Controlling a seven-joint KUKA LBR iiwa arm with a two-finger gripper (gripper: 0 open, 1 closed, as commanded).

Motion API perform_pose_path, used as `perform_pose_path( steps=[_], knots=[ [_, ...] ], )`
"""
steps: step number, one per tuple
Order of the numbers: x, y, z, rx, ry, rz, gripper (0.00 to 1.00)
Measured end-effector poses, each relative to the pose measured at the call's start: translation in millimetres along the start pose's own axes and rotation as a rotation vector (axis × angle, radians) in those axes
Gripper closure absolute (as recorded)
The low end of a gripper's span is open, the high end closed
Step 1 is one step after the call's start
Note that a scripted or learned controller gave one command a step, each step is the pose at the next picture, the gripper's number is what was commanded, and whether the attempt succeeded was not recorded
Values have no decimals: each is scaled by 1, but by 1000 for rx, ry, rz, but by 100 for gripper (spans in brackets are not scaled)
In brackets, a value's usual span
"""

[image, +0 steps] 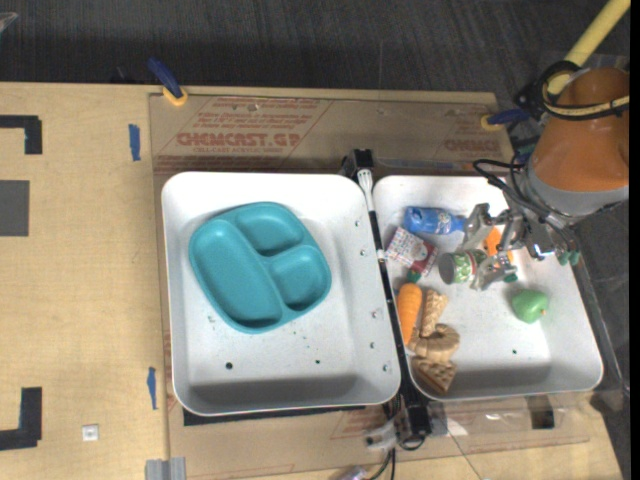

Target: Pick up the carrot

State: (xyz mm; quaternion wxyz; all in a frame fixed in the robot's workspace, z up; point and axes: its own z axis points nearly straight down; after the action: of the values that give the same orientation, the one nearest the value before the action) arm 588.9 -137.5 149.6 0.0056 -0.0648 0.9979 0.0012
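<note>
The stubby orange carrot (409,306) is lying near the left wall of the right shallow white bin (560,358), touching a tan waffle-textured biscuit (432,313). The metal two-finger gripper (497,251) is hovering well apart, beside a green apple-shaped toy (529,305); whether it is clenched or released, I cannot tell.

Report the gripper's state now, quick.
Gripper: over the right bin, up and to the right of the carrot; open or shut cannot be told.
</note>
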Motion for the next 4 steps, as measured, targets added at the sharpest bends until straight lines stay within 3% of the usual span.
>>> perform_pose_path(
  steps=[1, 2, 3, 4],
  knots=[
    [-49, 88, -38, -2, -3, -37, 100],
    [-28, 44, -229, 6, -6, -349, 100],
    [-27, 45, -225, 1, 1, -350, 0],
    [-43, -11, -65, -4, 14, -175, 0]
  ],
)
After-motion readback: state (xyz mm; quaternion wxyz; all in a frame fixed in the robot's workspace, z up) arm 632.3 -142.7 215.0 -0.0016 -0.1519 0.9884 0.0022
